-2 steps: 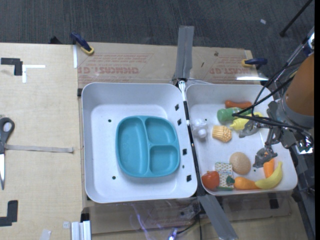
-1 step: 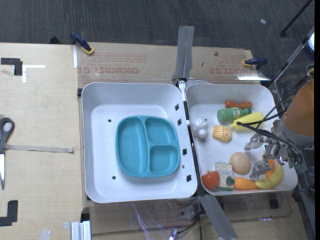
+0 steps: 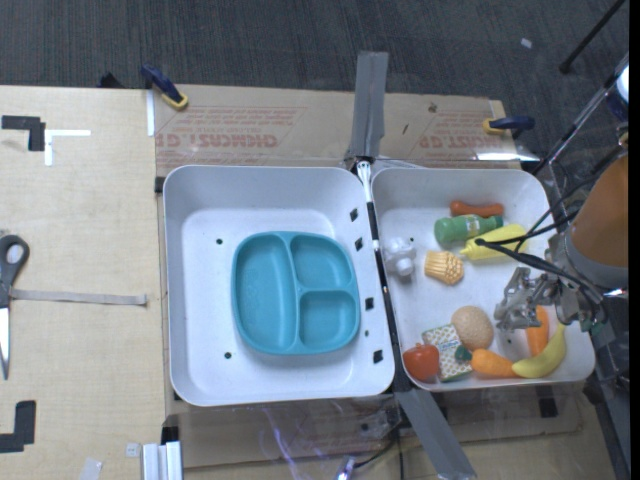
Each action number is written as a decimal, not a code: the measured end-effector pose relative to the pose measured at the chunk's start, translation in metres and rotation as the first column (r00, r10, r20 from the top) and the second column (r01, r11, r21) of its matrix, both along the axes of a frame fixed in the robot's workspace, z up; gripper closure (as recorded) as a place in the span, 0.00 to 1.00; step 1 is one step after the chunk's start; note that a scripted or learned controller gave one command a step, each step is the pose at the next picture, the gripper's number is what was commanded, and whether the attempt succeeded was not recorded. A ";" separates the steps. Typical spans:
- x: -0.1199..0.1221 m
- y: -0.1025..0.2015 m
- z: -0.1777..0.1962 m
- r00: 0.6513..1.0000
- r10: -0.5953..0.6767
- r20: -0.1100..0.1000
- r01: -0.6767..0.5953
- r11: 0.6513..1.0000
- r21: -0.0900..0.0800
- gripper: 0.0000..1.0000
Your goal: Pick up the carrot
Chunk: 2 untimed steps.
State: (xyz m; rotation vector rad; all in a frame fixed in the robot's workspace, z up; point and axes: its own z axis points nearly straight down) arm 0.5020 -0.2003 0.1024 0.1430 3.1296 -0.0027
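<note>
The carrot [image 3: 491, 364], orange and tapered, lies along the front wall of the right bin [image 3: 400, 196], between a red tomato [image 3: 421, 362] and a yellow banana [image 3: 543, 359]. A second orange piece [image 3: 538, 332] stands just right of the gripper. My gripper [image 3: 517, 308] hangs low over the bin's right half, above and slightly right of the carrot, next to a tan potato [image 3: 472, 323]. Nothing can be seen held in it.
The right bin also holds a green bottle [image 3: 461, 230], a yellow piece [image 3: 495, 243], corn [image 3: 443, 266], an orange-red sausage [image 3: 476, 209], a white object [image 3: 402, 259] and a checked slice [image 3: 448, 349]. A teal divided plate [image 3: 297, 293] lies in the left bin [image 3: 190, 298]. Scissors [image 3: 8, 268] lie far left.
</note>
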 end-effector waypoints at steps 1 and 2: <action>-0.022 -0.022 -0.009 0.987 -0.161 -0.004 0.161 0.987 0.002 1.00; -0.019 -0.022 0.002 0.987 -0.158 0.004 0.158 0.987 0.000 1.00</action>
